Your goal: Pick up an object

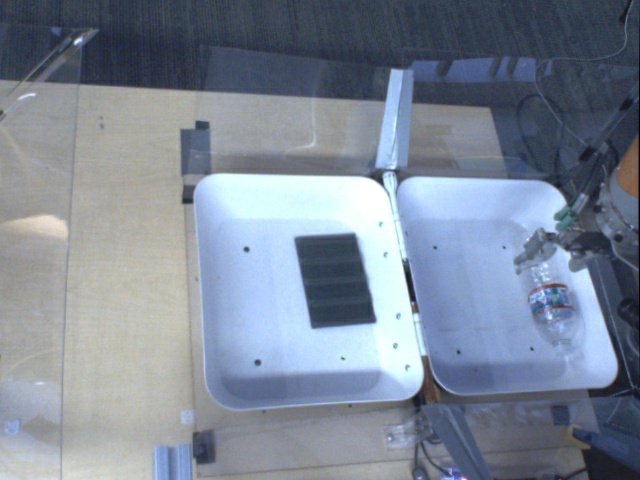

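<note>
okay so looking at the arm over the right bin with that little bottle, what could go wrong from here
The small clear plastic bottle lies on its side, so it could roll or slip away as the gripper closes. It also sits near the right bin outer wall, where a finger might catch the rim. Its clear body may be hard to locate.

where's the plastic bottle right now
The plastic bottle lies in the right bin, near that bin's right side, just below the gripper. The dark block sits apart in the left bin.
</note>
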### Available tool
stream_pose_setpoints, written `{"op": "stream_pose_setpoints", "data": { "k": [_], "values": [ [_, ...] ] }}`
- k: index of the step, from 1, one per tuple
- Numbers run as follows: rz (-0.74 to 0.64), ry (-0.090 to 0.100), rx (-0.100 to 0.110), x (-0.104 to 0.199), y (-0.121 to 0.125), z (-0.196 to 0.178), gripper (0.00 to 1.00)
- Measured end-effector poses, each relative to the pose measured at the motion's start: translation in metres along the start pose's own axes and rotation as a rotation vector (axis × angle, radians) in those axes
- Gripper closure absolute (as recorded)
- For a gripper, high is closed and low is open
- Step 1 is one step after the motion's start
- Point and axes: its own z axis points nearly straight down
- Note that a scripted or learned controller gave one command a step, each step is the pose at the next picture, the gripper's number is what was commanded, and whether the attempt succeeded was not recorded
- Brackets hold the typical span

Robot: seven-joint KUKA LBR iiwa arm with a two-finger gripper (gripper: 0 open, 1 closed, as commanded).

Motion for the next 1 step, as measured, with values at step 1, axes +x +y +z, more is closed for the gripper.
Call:
{"op": "stream_pose_setpoints", "data": {
  "k": [1],
  "values": [
    [-0.125, 0.000, -0.001, -0.0103, 0.0387, 0.0493, 0.00]
  ]
}}
